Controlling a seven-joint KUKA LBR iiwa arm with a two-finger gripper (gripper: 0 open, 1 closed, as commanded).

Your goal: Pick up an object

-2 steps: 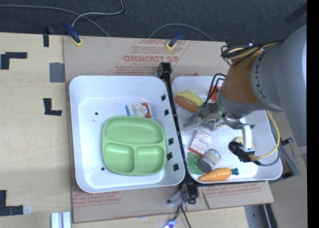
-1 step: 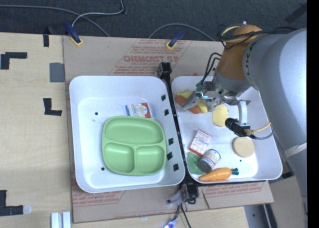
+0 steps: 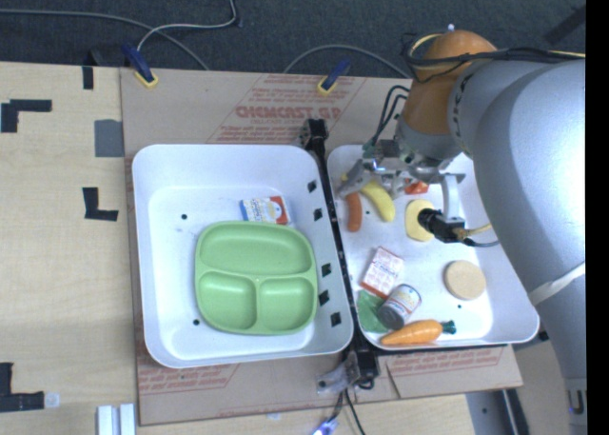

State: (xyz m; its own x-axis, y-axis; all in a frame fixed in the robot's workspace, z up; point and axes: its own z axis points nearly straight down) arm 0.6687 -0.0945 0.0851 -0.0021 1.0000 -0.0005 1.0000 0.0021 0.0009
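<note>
Two white bins sit side by side on a sheet of cardboard (image 3: 276,105) laid on the bench. Two blue-and-yellow clamps (image 3: 141,67) hold the cardboard's far edge.

Left bin (image 3: 152,233): a green divided plate (image 3: 256,276) lies in the middle, three compartments facing up. A small carton (image 3: 264,208) with red and blue print lies just beyond the plate's far rim, touching or nearly so.

Right bin (image 3: 504,314): the arm (image 3: 533,138) comes in from the right, orange band (image 3: 440,81) above the wrist. The gripper (image 3: 392,174) is down over the bin's far end, directly above a yellow banana (image 3: 381,202). Whether the gripper is apart or together: cannot tell, the wrist body hides that part. No object is seen to be held.

Objects in the right bin, far to near:
- banana, lying at a slant just below the gripper;
- an orange sausage-shaped piece (image 3: 353,213) just left of the banana, close to the bin's left wall;
- a yellow rounded piece (image 3: 417,223) to the banana's right, beside a black part of the arm's hardware;
- a red-and-white packet (image 3: 382,270) near the middle;
- a round tan disc (image 3: 464,280) toward the right side, apart from the rest;
- a small can (image 3: 400,305) on its side, just below the packet;
- a green item (image 3: 369,313) partly under the can, kind unclear;
- an orange carrot (image 3: 415,332) with a green top along the near wall.
</note>
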